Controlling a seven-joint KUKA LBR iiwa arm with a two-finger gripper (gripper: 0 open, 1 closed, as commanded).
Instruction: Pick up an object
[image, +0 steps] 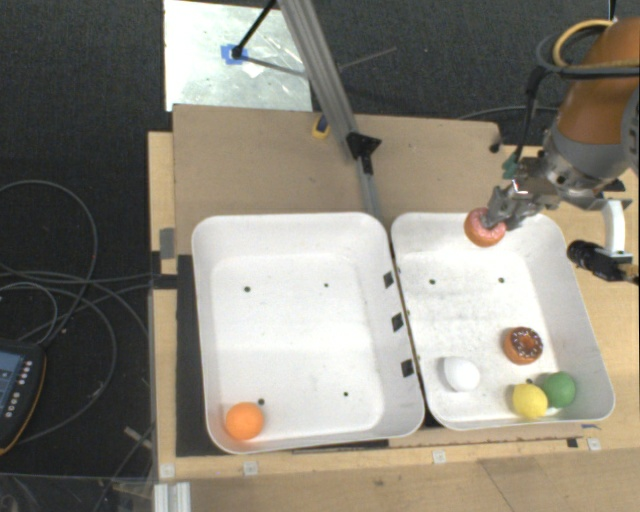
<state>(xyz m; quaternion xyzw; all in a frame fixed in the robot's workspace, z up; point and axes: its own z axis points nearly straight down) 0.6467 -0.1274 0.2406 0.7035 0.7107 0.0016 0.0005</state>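
My gripper (499, 214) hangs over the far edge of the right bin (470, 300), shut on a pink frosted doughnut (484, 230) that sits lifted between its fingers. In the near right corner of the same bin lie a chocolate doughnut (522, 345), a white ball (461, 374), a yellow lemon-like fruit (529, 400) and a green ball (559, 389). An orange ball (244, 421) rests in the near left corner of the left bin (290, 290).
The grey arm with its orange band (597, 110) comes in from the upper right. A slanted metal pole (330, 85) crosses the brown board behind the bins. Cables and a handheld pendant (15, 390) lie on the dark floor at left.
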